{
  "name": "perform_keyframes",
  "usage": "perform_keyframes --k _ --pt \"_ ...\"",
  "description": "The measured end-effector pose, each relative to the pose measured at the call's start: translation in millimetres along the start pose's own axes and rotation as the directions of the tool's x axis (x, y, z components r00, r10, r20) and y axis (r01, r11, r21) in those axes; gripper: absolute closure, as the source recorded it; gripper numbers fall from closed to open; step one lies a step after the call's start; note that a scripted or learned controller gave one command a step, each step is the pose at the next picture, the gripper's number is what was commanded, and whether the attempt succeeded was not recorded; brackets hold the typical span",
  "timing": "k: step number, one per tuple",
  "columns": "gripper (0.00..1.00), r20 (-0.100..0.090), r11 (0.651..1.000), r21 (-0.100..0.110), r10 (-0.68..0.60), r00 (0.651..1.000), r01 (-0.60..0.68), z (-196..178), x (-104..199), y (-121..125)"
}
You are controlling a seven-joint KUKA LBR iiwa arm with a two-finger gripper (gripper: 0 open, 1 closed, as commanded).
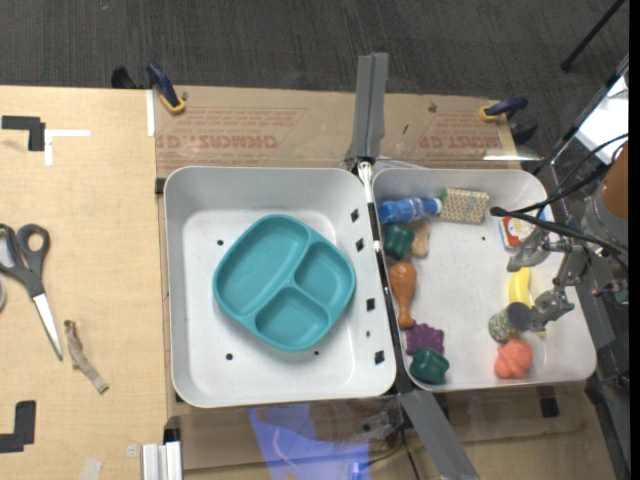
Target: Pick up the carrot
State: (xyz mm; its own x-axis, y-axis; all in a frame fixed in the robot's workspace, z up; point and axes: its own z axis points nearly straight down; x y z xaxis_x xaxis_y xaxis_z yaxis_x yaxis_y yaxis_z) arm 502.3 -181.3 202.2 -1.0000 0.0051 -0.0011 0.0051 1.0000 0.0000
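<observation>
Carrot (514,359) sits just below my pincer (534,313), part hidden under it; I can't tell whether the pincer is clenched or released.

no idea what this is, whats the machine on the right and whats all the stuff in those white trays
One camera looks down at a slant on a bench with two shallow white bins. The left bin holds a teal divided plate. The right bin holds small toy foods: an orange carrot by the divider, a blue bottle, a yellow banana, a purple piece, a dark green piece and a pink-orange piece. The machine reaching in from the right is a robot arm; its two-finger gripper hangs over the right bin near the banana, apart from the carrot it is meant to pick up. I cannot see anything held. Scissors lie on the bench at left.
</observation>
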Motion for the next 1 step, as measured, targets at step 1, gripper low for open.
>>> perform_keyframes --k 1 --pt "0.0 0.034 0.997 0.009 0.075 0.997 -0.075 75.3 -29.8 -19.8"
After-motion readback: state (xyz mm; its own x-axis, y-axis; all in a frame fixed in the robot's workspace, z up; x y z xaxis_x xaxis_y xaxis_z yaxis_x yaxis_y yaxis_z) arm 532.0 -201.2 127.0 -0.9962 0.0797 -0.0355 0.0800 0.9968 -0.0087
